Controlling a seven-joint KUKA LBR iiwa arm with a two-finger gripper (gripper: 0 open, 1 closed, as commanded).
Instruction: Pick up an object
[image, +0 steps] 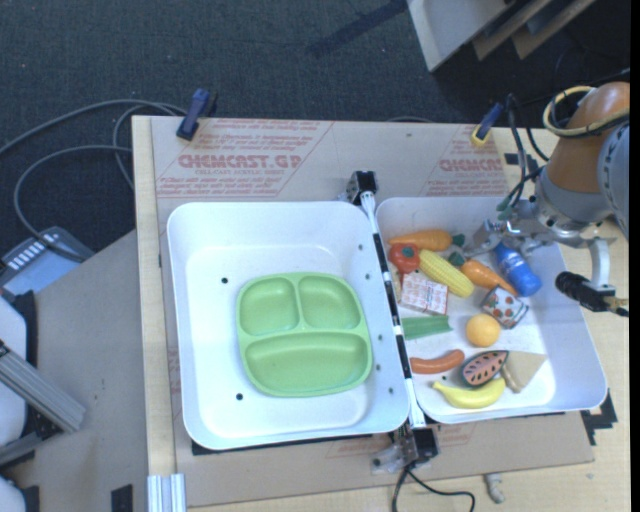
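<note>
**A:** Why is all the clutter on one side?

**B:** It looks sorted that way on purpose. The right bin (590, 375) holds the toy food to pick from, and the left bin (190, 300) holds just a green divided plate (300, 335), lying flat in its middle, probably as the place to drop things.

**A:** Where is the arm?

**B:** It reaches in from the right, and its gripper (505, 232) sits low over the far right part of the food bin. A blue bottle (518, 272) lies just beside it, on the near side, with a carrot (483, 272) touching or nearly touching the bottle.

**A:** Are the fingers spread or pinching something?

**B:** I cannot tell. The wrist blocks them, and nothing is visibly caught between them, so I would not call anything held.

**A:** So which thing is the target?

**B:** My guess is the bottle or the carrot, since they lie closest. The corn cob (445, 272) and the red tomato (403, 256) are further left, the orange (483, 330) sits mid-bin, and the banana (468, 395) lies along the near edge by a cheese wedge (525, 372).

**A:** Any risk?

**B:** The pieces are crowded and overlapping at the far end, so a closing grip could nudge a neighbour or slip off the round bottle.

**A:** And the desk (250, 160)?

**B:** Both bins lie side by side on it, clipped together along the shared rim.
</note>
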